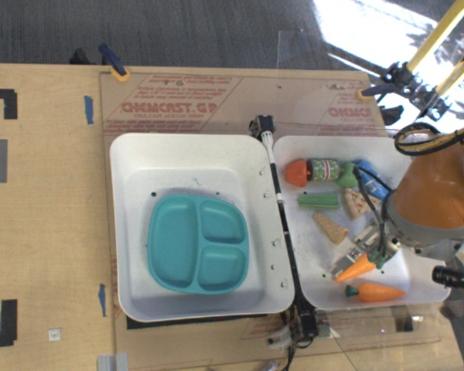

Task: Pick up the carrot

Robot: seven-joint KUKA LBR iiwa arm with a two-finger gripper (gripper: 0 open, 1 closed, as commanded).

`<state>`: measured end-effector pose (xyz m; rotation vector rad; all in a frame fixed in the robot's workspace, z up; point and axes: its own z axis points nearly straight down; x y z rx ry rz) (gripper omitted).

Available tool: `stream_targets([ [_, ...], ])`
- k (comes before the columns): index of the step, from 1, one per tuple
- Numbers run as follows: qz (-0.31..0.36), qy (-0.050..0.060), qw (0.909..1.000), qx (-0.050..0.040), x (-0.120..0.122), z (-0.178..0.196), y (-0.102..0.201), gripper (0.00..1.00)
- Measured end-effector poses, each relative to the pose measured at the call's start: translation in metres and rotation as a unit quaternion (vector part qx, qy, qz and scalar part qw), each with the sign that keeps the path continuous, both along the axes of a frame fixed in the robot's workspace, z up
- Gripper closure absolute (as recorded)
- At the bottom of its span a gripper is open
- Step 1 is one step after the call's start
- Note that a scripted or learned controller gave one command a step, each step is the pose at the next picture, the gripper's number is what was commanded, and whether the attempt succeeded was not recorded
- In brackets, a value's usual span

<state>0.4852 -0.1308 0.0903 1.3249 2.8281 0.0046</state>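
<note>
You could see two white bins side by side on the bench. The left bin (131,207) carried a teal divided plate (197,242) in its middle. The right bin (313,284) carried the small things. At its far side lay a bottle with an orange cap (313,170), and just near of it a green piece (319,201). A tan wedge (330,228) lay more to the near side, about in the middle of the bin.

The arm came in from the right, with its orange band (437,188) above the right bin. The gripper (363,255) was down low in the near right part of this bin. One carrot (356,269) lay directly at the gripper tip, touching it or almost; if the fingers were around it, you could not tell, because they were too small and mixed with cables. A second carrot (377,291) lay just near of the first one, close to the near wall of the bin, apart from the gripper
</note>
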Motion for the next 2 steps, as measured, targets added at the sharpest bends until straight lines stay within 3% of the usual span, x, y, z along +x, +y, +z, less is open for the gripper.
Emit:
stream_targets([
  [1,-0.017,0.002,0.9999,0.0001,-0.0009,0.0002,0.0255,0.00],
  [2,-0.021,0.002,0.9998,0.0034,-0.0013,-0.0001,0.0230,0.00],
])
